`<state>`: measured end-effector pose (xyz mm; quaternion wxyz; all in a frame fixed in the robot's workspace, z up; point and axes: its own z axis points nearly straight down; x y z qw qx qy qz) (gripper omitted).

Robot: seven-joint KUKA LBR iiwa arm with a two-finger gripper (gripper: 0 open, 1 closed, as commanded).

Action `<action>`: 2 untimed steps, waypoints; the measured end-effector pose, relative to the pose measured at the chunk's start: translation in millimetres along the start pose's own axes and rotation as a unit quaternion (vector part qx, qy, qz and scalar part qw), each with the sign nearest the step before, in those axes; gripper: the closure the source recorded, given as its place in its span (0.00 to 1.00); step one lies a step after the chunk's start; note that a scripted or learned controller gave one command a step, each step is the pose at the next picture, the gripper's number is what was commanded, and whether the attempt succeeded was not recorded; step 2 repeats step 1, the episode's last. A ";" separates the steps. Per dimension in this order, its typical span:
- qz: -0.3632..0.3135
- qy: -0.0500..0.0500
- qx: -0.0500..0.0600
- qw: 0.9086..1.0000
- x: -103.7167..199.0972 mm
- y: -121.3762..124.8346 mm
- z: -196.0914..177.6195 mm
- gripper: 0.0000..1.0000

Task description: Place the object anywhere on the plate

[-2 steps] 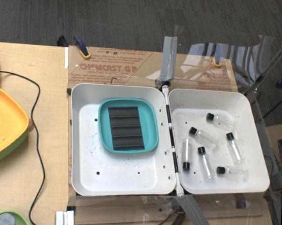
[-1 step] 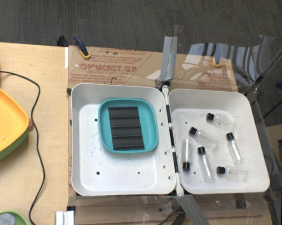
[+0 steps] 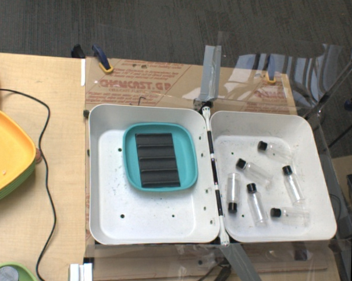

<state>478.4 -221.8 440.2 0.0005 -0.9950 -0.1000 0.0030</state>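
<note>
A teal plate (image 3: 188,161) lies in the left bin (image 3: 104,180), toward its back. A dark ribbed rectangular object (image 3: 157,160) rests flat on the plate's middle. Several clear vials with black caps lie scattered in the right bin (image 3: 312,224); among them one vial (image 3: 232,192) is near the bin's left wall, another vial (image 3: 292,183) is toward the right, and a third vial (image 3: 273,147) is at the back.
Cardboard (image 3: 143,86) covers the bench behind the bins. A vertical metal post (image 3: 211,74) stands behind the seam between the bins. Yellow and green plates (image 3: 6,159) are stacked on the wooden table at far left, with a black cable (image 3: 46,178) running beside them.
</note>
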 end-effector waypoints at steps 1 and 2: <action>-0.002 0.000 -0.001 1.000 7.6 1.1 0.1 0.00; -0.002 0.000 -0.001 1.000 7.6 1.1 0.1 0.00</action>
